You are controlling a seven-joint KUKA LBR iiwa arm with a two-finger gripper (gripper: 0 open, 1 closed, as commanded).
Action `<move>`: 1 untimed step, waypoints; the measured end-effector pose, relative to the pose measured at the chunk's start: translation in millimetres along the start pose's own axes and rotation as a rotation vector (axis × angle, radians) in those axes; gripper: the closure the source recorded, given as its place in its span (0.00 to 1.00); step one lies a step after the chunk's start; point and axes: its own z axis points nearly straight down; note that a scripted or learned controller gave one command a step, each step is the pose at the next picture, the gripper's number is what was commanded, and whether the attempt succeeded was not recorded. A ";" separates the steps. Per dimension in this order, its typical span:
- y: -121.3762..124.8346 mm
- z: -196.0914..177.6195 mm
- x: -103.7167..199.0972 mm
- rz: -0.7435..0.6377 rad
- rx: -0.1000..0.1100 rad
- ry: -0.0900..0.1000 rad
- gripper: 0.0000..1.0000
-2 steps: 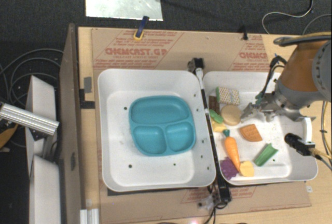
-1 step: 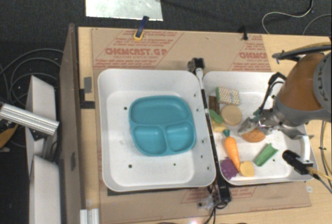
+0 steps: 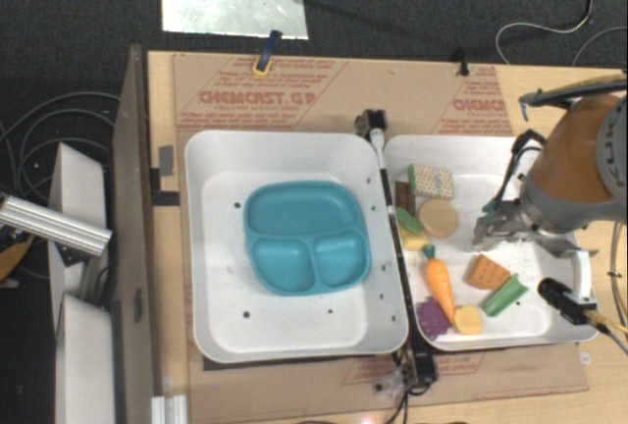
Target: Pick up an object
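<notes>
From above, the claw [image 3: 488,228] hangs low in the right bin [image 3: 491,157]; I cannot tell how it stands. Just below it lies an orange wedge [image 3: 487,272], a carrot [image 3: 440,287] to its lower left, a tan disc [image 3: 438,217] left.

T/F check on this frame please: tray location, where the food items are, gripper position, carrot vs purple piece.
1. The blue tray sits in the left bin. True.
2. The carrot lies in the left bin. False: it lies in the right bin.
3. The gripper is over the right bin. True.
4. The orange wedge rests on the blue tray. False: it is in the right bin, beside the green piece.
5. The purple piece lies near the carrot's tip. True.
</notes>
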 end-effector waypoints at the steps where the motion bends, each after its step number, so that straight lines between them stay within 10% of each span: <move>1: -0.2 0.5 0.0 0.000 0.000 0.000 0.00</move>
